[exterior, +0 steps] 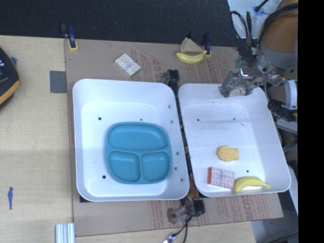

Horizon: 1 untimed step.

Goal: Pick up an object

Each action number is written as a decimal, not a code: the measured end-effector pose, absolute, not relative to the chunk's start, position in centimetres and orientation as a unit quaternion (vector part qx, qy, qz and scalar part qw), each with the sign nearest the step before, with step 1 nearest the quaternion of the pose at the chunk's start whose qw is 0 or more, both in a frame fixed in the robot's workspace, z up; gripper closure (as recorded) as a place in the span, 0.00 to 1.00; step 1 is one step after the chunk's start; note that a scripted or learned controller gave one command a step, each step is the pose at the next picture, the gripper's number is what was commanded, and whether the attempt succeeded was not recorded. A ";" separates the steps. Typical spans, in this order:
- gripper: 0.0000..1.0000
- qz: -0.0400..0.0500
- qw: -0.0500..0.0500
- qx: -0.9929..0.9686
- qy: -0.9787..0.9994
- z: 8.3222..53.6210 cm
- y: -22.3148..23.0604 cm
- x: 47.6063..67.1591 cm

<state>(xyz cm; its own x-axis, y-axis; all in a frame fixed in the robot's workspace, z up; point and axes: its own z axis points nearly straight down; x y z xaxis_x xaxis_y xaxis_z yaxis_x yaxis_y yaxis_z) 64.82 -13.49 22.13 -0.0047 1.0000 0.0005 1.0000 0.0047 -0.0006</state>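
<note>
The desk [35,135] carried two white bins side by side on a brown cardboard sheet [152,59]. The left bin [86,95] held one thing, a blue plate [137,152] with three compartments, lying flat near its middle. The right bin [253,130] held three things, all in its near part: one pale yellow lumpy piece [228,153] by itself, one small red-patterned packet [220,177] near the front wall, and one banana [250,184] just beside that packet, at the front right corner.

The arm [281,29] reached in from the right, its orange band showing at the upper right. Its gripper [237,87] hung over the far rim of the right bin, well apart from the three things in it. Whether the fingers were spread or closed could not be told, and nothing could be seen between them.

Outside the bins, on the cardboard beyond their far walls, lay a second banana [190,57] with a pale wedge-shaped piece [191,45] touching it, and one small patterned packet [127,64] farther left. Two blue clamps pinned the cardboard's far edge, one [71,37] at the left corner and one [206,42] by the banana.
</note>
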 end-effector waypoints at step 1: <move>1.00 0.002 0.002 -0.705 -0.710 23.9 -2.9 58.9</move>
